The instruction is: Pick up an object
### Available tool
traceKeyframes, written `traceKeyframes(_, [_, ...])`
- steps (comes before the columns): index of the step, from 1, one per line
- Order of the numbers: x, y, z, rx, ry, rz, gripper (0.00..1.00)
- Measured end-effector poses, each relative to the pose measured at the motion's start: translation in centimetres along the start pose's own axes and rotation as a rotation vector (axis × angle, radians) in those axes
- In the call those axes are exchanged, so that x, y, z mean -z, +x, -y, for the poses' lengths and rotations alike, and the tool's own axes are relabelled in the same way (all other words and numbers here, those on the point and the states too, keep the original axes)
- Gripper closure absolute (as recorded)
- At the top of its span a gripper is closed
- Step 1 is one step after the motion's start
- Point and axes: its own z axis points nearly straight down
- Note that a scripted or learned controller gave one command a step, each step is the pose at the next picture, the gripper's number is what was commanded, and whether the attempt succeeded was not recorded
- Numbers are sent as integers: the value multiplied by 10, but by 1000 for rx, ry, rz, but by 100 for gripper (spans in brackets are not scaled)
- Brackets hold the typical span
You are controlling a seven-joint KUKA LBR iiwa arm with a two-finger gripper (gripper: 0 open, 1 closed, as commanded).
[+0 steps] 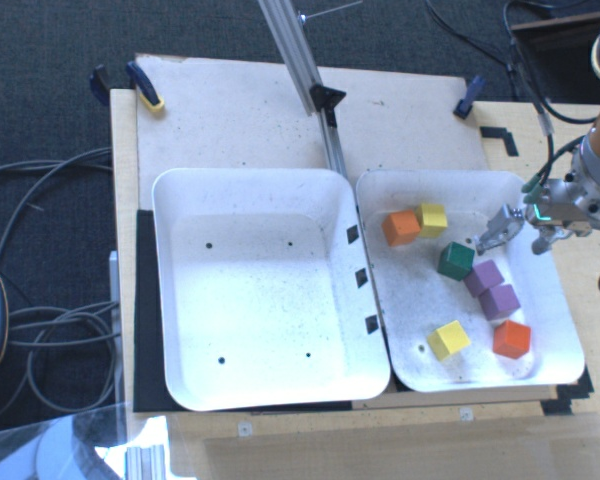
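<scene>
Gripper (518, 230) hangs over the right bin (565, 313), fingers spread apart and nothing between them. The green block (457, 261) sits just left of and below the near fingertip, apart from it, with two purple blocks (492, 288) crowding its lower right.

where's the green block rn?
In the camera view, the green block sits mid right bin, touching the purple block on its lower right, just below-left of the gripper.

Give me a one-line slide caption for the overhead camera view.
Gripper open above the right bin near a green block, among six other colored blocks.
</scene>
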Motion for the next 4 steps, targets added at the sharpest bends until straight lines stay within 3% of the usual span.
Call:
traceKeyframes(1, [2, 0, -1, 0, -5, 1, 0])
traceKeyframes(4, [-145, -11, -12, -1, 2, -1, 0])
